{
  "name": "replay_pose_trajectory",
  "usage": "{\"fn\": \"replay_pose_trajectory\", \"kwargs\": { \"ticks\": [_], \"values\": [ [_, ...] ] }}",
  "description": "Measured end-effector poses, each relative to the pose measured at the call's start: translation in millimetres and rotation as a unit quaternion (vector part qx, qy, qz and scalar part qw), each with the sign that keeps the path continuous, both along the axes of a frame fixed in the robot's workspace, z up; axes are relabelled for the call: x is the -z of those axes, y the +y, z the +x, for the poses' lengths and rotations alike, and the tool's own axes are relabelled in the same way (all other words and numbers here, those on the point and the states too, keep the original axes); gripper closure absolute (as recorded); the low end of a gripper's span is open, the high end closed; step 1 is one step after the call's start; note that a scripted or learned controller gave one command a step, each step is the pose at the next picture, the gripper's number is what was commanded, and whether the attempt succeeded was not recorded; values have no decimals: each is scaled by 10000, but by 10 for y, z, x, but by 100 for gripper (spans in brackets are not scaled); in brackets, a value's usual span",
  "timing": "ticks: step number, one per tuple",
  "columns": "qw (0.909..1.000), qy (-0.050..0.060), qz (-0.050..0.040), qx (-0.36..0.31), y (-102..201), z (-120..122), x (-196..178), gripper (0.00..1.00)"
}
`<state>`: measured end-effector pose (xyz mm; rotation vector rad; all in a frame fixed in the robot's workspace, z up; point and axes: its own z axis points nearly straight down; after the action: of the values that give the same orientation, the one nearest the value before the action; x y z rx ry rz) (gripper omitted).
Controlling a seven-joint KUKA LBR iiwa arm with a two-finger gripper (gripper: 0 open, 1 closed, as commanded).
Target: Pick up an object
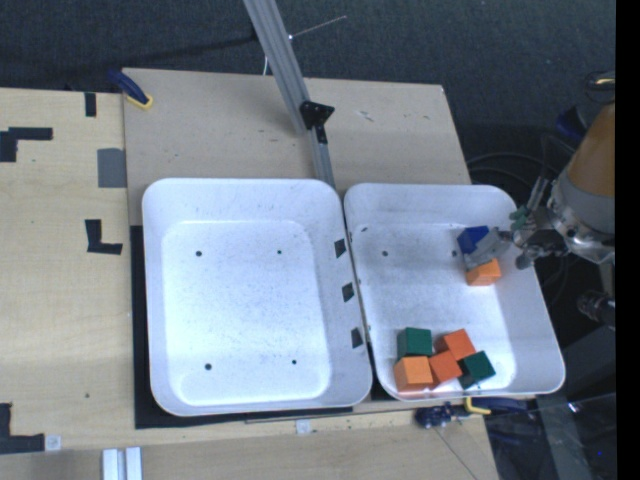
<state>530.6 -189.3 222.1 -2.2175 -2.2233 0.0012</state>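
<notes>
The small orange foam-looking cube [484,273] beside the pincer [497,249] seems light and squashy, best gripped across flat sides; pincer state unclear.

Both bins, left [160,208] & right [545,343], look like smooth white plastic w/ a faint sheen, speckled. Bench [50,268] reads as pale matt wood/ply. Slanted pole [278,43] looks like dull grey metal. Blocks [440,358] are matt, orange & green, prob. foam or wood.
</notes>
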Motion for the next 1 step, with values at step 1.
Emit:
{"fn": "replay_pose_trajectory", "kwargs": {
  "ticks": [1],
  "values": [
    [10000, 1, 0, -1, -1, -1, 0, 0]
  ]
}}
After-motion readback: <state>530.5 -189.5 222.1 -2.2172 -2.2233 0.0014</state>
